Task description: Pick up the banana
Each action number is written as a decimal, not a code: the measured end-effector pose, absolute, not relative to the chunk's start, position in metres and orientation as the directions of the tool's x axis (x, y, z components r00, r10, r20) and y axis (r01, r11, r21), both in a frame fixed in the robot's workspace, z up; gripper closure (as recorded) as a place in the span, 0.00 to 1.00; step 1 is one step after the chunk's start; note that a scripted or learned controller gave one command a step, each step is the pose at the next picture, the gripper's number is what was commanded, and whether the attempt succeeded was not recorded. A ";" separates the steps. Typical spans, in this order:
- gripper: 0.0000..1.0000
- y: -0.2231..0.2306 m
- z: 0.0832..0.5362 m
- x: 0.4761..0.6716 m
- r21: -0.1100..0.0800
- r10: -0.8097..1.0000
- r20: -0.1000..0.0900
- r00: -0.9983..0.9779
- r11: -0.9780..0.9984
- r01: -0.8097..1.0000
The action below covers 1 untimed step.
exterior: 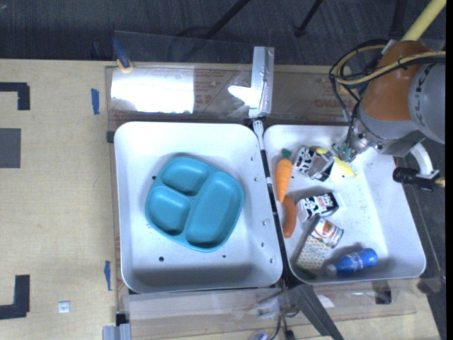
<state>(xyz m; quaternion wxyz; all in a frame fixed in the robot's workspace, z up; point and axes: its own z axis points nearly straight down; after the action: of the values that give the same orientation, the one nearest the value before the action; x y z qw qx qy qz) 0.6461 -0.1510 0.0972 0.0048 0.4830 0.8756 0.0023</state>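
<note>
The banana (346, 168) is a small yellow shape in the back part of the right bin (396, 218); only a short piece of it shows, just below the gripper. The gripper (345, 151) hangs low over the banana's upper end, at the tip of the grey arm with its orange band (389, 91). The arm covers the gripper's tip, and whether it touches the banana is unclear. Part of the banana may be hidden under the gripper.
Left of the banana lie a black-and-white spotted carton (307, 160), a carrot (282, 178) along the bin wall and a second orange piece (289, 219). Nearer the front are another spotted carton (318, 205), a can (327, 234) and a blue bottle (354, 261). The left bin holds a blue divided plate (195, 202).
</note>
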 end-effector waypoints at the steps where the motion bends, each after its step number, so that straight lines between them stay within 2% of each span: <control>1: 1.00 -0.151 0.107 0.645 0.008 0.846 -0.003 -0.533 0.533 0.846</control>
<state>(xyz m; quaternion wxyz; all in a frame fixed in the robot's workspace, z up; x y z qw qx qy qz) 0.6454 -0.1508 0.1070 0.0033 0.4831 0.8755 0.0025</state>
